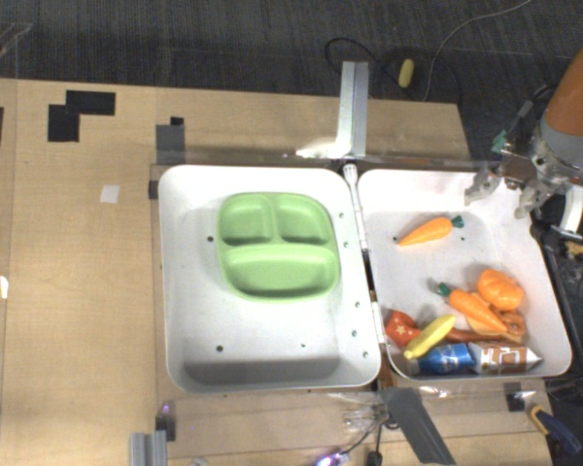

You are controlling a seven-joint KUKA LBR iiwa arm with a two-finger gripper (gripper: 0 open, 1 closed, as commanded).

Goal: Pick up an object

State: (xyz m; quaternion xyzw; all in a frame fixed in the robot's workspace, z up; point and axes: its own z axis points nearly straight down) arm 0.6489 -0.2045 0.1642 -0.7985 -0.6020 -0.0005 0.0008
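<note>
My gripper [505, 190] hangs over the far right corner of the right bin [408, 187], open, with nothing between its fingers. The arm's orange band [575, 105] shows at the right edge. An orange carrot [428, 231] lies alone to the gripper's lower left. At the bin's near side sit a second carrot [472, 309], an orange pepper [500, 287], a red tomato [399, 327], a yellow banana [429, 338], a blue can [450, 359] and a brown and white packet [507, 359], packed close together.
The left bin [189, 260] holds a green divided plate [276, 244]. A metal post [354, 105] stands behind the seam between the bins. Cables run along the bench's right side [575, 260].
</note>
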